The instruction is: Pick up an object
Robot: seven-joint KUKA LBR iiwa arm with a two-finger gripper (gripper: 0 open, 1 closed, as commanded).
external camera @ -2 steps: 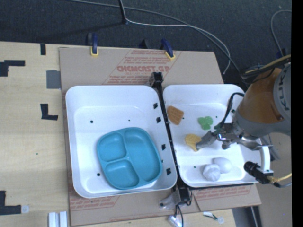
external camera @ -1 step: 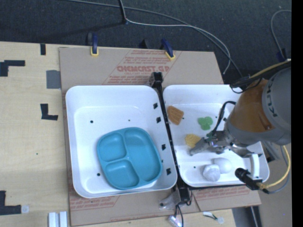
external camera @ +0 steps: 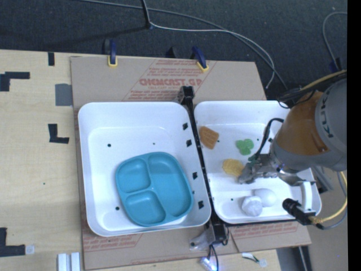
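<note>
The surface (external camera: 34,168) is pale wood and fills the left and lower part of the frame, with black tape marks scattered on it; above it runs dark carpet with a thin cable (external camera: 186,22) curving across. A sheet of cardboard (external camera: 163,81) lies on the surface, clipped at its top edge by two blue and yellow clamps (external camera: 112,54), and both bins sit on it.

The arm (external camera: 316,131) comes in from the right of the frame, grey with its orange band over the right bin's far edge. The left bin (external camera: 96,123) sits at centre left and holds a blue tray (external camera: 153,188) with three compartments, lying flat in its lower half. The right bin (external camera: 225,112) touches it along a black divider at centre.

In the right bin, a white object (external camera: 256,201) lies near the bottom edge. An orange piece (external camera: 209,137) rests near the divider in the upper left of that bin, a yellow piece (external camera: 232,166) lies below and right of it, and a small green piece (external camera: 245,146) lies above the yellow one, apart from it.

The gripper (external camera: 248,174) is low in the right bin, just beside the yellow piece's right end. From here I cannot tell how its fingers stand, and I see nothing held between them.
</note>
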